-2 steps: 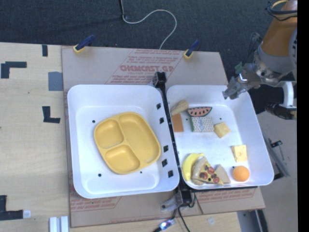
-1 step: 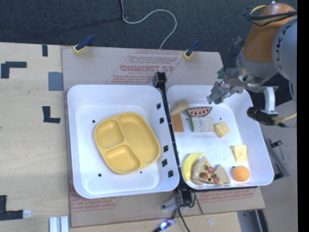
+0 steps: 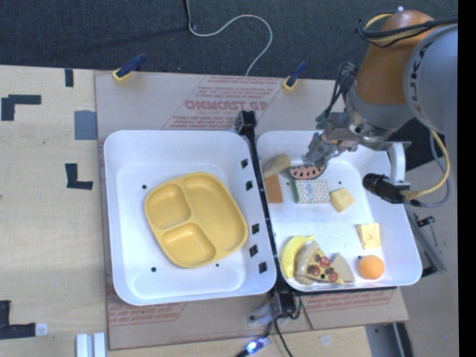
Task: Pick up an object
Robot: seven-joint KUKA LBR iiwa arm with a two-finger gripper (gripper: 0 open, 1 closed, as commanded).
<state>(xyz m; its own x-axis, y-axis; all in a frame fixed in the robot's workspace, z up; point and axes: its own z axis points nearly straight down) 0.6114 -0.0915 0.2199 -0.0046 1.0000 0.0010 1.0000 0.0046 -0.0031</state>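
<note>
Two white bins side by side on the counter. In the left bin, a yellow plate with three parts, lying flat near the middle.

In the right bin, lots of toy food. A watermelon slice near the top, red with a green edge. Right above it, touching or almost touching, the gripper, pointing down into the bin. Cannot tell if open or closed, and cannot tell if the slice is held.

Just below the watermelon slice, a speckled green and white block. Left of that, an orange-brown block, and above it a tan bread piece near the wall between the bins. Right of the speckled block, a small cheese cube. Further down on the right, a yellow cheese slice and under it a round orange. At the bottom, a banana, curved, touching a pizza slice.

Grey arm with an orange band coming in from the right. A white cable on the dark floor past the counter.
</note>
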